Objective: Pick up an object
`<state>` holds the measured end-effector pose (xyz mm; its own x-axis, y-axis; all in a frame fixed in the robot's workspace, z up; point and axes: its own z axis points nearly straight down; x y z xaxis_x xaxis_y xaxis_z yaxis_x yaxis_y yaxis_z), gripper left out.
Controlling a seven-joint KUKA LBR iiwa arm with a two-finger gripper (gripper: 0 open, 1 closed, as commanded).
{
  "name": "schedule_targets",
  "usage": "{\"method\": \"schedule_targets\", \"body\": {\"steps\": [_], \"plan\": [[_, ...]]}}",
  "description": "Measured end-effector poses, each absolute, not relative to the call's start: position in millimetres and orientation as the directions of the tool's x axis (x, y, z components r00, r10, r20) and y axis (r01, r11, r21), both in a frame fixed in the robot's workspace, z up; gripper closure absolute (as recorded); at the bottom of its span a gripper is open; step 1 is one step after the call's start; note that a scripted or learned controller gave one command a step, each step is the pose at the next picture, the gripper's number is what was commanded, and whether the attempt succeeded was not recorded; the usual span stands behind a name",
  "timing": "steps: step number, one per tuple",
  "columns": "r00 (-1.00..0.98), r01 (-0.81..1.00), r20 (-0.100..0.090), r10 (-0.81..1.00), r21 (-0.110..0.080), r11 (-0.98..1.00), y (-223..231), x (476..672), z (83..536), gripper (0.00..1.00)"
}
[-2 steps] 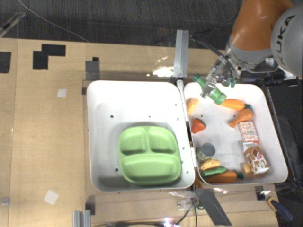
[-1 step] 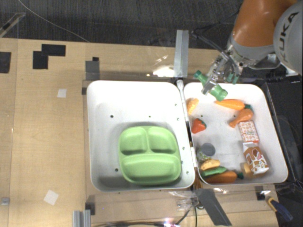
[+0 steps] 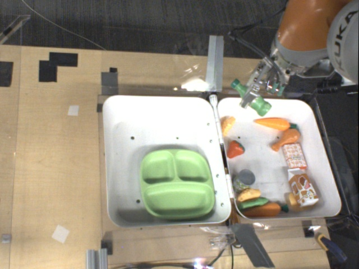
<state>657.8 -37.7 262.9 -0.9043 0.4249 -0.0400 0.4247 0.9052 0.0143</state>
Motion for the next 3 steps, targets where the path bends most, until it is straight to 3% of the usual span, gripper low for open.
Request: {"method": "schedule_targets", "body": {"steps": [1,2,3], "plan": [[-0.922,0.386,-0.007,0.386,0.002,0.923,-68.2,586.4,244.4,1.0],[-0.976,0.22,-0.009,0.22,0.002,0.976,-75.6,631.0,227.3,1.0],[-0.993,0.121,-0.008,0.121,0.0,0.993,-101.8,577.9,218.7,1.0]]}}
